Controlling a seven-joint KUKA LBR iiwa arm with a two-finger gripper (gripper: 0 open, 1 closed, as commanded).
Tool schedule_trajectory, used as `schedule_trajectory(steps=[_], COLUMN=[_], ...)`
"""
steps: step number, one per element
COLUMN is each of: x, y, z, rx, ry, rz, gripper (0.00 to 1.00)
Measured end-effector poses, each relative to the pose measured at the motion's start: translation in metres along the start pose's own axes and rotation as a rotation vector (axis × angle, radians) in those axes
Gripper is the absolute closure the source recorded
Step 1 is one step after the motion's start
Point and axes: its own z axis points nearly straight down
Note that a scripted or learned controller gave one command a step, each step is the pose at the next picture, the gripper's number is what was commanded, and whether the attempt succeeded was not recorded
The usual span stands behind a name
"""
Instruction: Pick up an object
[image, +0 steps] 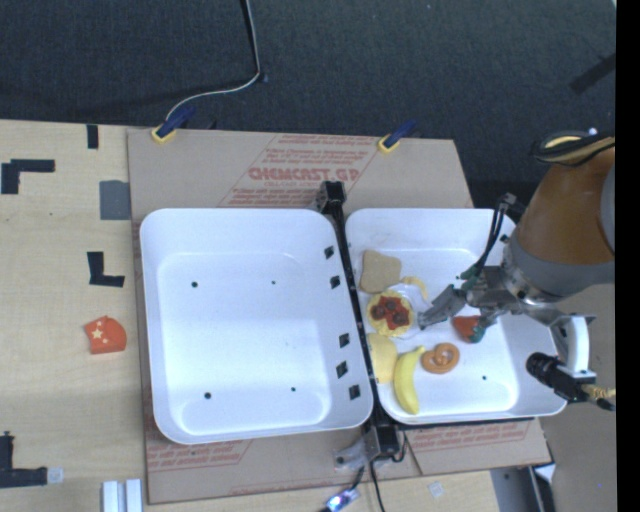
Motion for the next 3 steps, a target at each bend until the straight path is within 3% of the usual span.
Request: schedule_trajectory(steps=[1, 2, 3], x=[-0.05, -0.047, 0.045], y=[-0.018, -0.016, 0.044], z=[0.128, 0.112, 0.02], rx=[0.004, 0.001, -0.012], ry=[0.0, 0.001, 0.001], rz=[0.004, 0.001, -0.011], gripper=[0.0, 1.0, 1.0])
